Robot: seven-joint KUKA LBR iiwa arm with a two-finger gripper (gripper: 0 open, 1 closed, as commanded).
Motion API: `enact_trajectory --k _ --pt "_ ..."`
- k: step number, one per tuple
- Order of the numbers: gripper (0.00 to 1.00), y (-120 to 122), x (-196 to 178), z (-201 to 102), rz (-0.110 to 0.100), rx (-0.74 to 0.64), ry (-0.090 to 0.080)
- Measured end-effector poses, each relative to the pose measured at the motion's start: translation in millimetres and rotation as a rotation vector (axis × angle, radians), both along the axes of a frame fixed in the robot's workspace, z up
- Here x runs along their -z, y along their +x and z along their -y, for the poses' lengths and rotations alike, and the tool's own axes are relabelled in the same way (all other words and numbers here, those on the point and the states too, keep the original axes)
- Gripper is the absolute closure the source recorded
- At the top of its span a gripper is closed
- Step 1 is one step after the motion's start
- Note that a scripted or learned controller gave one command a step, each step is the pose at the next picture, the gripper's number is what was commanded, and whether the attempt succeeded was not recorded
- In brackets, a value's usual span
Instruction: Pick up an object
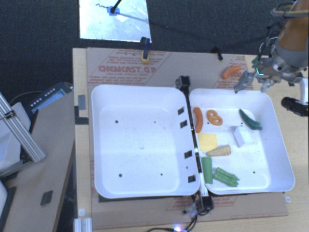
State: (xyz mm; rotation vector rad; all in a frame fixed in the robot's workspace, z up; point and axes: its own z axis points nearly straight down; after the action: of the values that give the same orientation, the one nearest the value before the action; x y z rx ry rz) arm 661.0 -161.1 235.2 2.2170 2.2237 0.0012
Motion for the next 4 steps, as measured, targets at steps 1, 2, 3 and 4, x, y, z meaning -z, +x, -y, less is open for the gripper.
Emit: enact_trajectory --k 1,2,3,4 --pt "0.00 5.2 128.5 -24.9 -0.010 -0.003 0.003" --pt "0.00 -47.6 45.9 -82.9 0.005 -0.006 0.003" --pt "0.00 -88.8 155.6 -74.1 -0.008 0.004 0.002" --pt "0.00 -41.6 149.6 -48.0 0.005 0.000 -0.002"
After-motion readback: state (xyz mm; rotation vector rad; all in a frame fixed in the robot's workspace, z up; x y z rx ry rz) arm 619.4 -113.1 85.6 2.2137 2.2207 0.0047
